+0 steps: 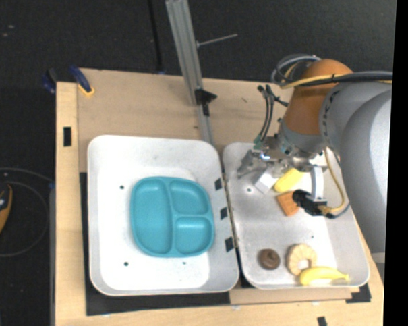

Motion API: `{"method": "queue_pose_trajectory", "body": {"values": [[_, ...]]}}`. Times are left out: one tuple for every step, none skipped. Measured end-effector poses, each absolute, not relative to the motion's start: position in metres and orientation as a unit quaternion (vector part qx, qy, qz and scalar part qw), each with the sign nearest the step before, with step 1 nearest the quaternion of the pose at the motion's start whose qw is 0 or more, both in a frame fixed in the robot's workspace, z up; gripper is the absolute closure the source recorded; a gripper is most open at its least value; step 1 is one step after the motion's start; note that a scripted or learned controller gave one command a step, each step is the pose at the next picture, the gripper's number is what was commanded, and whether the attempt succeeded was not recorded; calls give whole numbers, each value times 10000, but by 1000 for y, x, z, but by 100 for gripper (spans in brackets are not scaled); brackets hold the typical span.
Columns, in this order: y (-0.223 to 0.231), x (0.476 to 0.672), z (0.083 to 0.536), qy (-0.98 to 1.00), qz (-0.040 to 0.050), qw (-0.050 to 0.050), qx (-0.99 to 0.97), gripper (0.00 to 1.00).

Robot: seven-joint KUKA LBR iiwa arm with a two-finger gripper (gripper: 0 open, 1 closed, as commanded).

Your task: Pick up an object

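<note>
My gripper (260, 169) hangs over the back left part of the right bin (336, 232), its grey fingers (248, 164) pointing left and down. A yellow piece (289, 179) and an orange block (287, 204) lie just right of it, partly under the wrist. A brown chocolate donut (269, 258), a pale glazed donut (299, 256) and a yellow banana (322, 275) rest near the bin's front edge. I see nothing between the fingers.
The left bin (109, 161) holds a teal divided plate (172, 216). A metal post (188, 57) rises behind the bins. The grey arm and orange band (315, 96) cover the right bin's back right corner.
</note>
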State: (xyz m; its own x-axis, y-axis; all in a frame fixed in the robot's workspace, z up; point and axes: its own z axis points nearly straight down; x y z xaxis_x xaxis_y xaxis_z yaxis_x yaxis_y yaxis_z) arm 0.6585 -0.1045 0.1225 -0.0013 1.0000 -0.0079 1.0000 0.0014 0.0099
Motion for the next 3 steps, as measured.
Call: {"method": "queue_pose_trajectory", "body": {"values": [[-107, 662, 139, 7072, 49, 131, 7069, 100], [-110, 661, 184, 7066, 13, 20, 7076, 100], [-109, 657, 229, 7075, 19, 28, 7067, 100]]}}
